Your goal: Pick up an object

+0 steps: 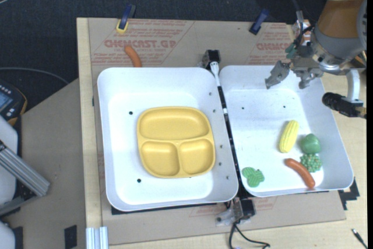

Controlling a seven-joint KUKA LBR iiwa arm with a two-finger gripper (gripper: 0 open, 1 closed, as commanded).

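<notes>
The right white bin (pixel 256 102) holds a yellow corn cob (pixel 288 136), a green pepper (pixel 310 143), a broccoli piece (pixel 312 162), a red sausage (pixel 299 172) and a small green leafy piece (pixel 253 176), all near its front right part. My gripper (pixel 289 77) hangs above the bin's far right corner, well behind the corn. Its two grey fingers are spread apart with nothing between them. The grey arm with its orange band rises to the upper right.
The left white bin (pixel 116 119) carries a yellow divided plate (pixel 175 141). An orange sausage (pixel 133 56) lies on the cardboard behind that bin. Clamps (pixel 123 21) hold the board's far edge. A black bracket (pixel 211 59) sits between the bins.
</notes>
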